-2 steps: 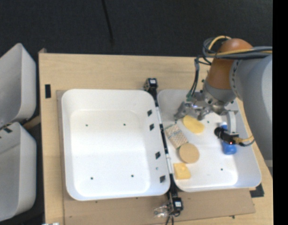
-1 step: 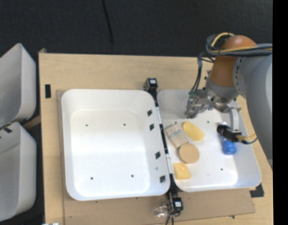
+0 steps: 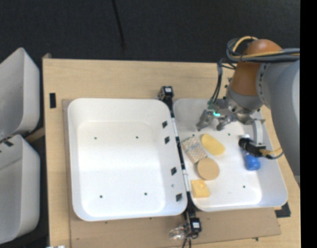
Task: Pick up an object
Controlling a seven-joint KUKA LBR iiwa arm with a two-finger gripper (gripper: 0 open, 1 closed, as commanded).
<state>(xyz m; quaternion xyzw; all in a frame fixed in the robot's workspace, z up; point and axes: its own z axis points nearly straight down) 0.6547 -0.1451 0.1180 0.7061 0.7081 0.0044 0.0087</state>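
Reaches in from the right as a thick grey arm (image 3: 282, 87), orange-banded above the wrist, bent steeply down over the far half of the right-hand shallow white plastic bin (image 3: 272, 190). Ends in a two-finger pincer (image 3: 214, 124) of dull grey metal, with a small green light glowing just above it. Stands open, fingers splayed, nothing between them. Hangs over bare white bin floor; hard to tell whether touching it or clear of it.

Just below the pincer, a shade to its right: a smooth yellow oval piece (image 3: 213, 144), lying flat, apart from the fingertips. Below and left of the pincer, right up against that oval's left end: a small speckled beige square pad (image 3: 193, 149), rough-looking, pattern too fine to read. Further below: a flat tan round disc (image 3: 207, 168), matte, just beside the oval's lower edge. Furthest below the pincer, near the bin's front wall: a yellow squarish block (image 3: 200, 188) with soft corners. Well to the pincer's right and lower: a small blue rounded object (image 3: 252, 163), shape hard to make out.

Left of the pincer, past the divide: a second shallow white bin (image 3: 117, 159), glossy and round-cornered. Cut off at the right edge: the arm's upper part.
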